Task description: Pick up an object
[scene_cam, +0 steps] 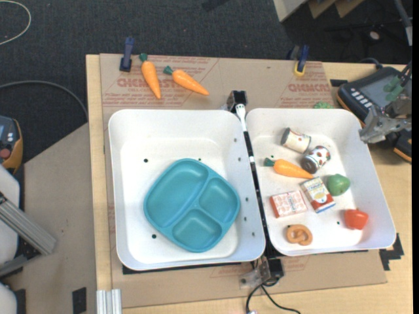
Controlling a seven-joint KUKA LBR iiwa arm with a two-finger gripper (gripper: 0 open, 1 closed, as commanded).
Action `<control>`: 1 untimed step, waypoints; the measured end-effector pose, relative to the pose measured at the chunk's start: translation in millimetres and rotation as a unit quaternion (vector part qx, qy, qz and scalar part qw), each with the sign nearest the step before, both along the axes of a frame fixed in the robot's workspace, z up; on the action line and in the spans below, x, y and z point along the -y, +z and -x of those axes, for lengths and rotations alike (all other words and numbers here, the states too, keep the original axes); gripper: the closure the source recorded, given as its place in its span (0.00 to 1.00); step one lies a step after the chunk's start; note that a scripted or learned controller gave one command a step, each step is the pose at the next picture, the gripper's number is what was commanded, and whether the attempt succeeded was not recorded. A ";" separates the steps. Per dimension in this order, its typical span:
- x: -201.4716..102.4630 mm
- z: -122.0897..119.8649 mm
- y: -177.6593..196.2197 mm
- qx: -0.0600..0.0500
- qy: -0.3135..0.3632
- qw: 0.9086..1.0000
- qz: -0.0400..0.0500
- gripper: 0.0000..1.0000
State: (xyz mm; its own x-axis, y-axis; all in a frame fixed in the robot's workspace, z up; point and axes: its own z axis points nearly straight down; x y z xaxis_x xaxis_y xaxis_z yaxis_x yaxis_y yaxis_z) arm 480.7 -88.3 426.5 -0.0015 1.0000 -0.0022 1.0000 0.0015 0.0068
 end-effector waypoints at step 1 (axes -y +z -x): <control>-24.8 0.7 81.0 0.003 0.001 1.000 -0.001 1.00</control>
